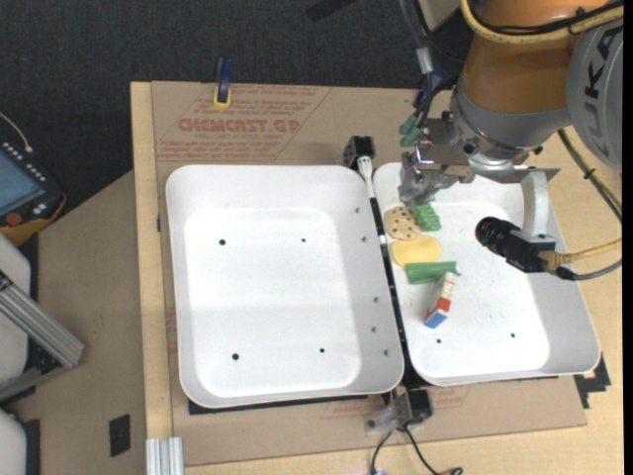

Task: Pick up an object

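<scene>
Right, the grey arm with its orange band (529,18) reaches in from the far right and hangs over the far end of the right bin (554,349). Its claw (422,188) is down low at the bin's far left corner, just above a small cluster of objects, and from this angle I cannot tell whether it is open or closed, or whether anything sits in it.

Just beneath the claw there is a green block (427,217), touching or very nearly touching the tip. Beside it to the left lies a round tan cracker with dark holes (400,223), close against the bin's left wall. A little nearer comes a yellow piece (415,252), then a long green bar (432,270) lying crosswise right against it. Nearer still, a small red, white and blue box (441,300) lies tilted on the bin floor, a bit apart from the bar.

Off to the right, a black cylindrical part (506,242) with a cable juts over the bin.

The left bin (272,384) sits alongside, its white floor showing four dark dots. Both bins rest on a cardboard sheet (252,117) on the bench, with red lettering at the far edge and a yellow and blue clamp (225,84) on that far edge.
</scene>
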